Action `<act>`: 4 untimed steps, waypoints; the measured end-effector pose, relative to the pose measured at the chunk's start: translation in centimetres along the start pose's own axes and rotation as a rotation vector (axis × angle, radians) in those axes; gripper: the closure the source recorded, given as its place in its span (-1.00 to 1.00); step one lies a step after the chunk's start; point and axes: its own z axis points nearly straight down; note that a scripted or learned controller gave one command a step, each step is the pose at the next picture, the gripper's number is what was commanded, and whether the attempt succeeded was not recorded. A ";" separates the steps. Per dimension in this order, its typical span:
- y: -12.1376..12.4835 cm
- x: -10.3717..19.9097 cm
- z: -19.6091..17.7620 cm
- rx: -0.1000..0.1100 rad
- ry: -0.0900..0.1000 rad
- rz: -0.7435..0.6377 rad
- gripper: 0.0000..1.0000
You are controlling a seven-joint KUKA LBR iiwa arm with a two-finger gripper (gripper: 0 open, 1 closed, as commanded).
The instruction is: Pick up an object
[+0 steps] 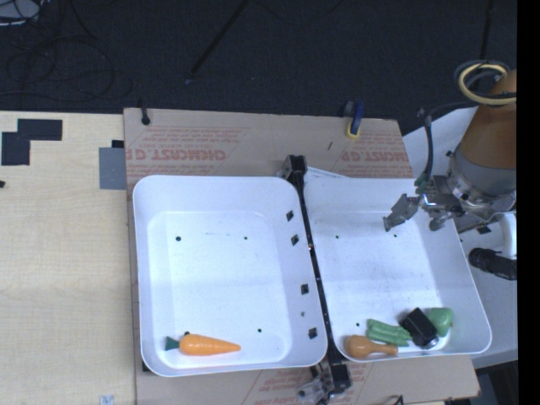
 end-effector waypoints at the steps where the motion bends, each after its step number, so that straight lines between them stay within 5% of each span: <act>1: 4.9 -2.6 -18.7 -0.021 -0.009 -0.004 -1.00; 2: 4.7 -2.4 -18.6 0.000 -0.003 -0.009 1.00; 3: 5.7 -0.6 -13.9 0.002 0.000 0.000 1.00; 4: 5.8 5.4 -11.0 0.002 0.001 -0.004 1.00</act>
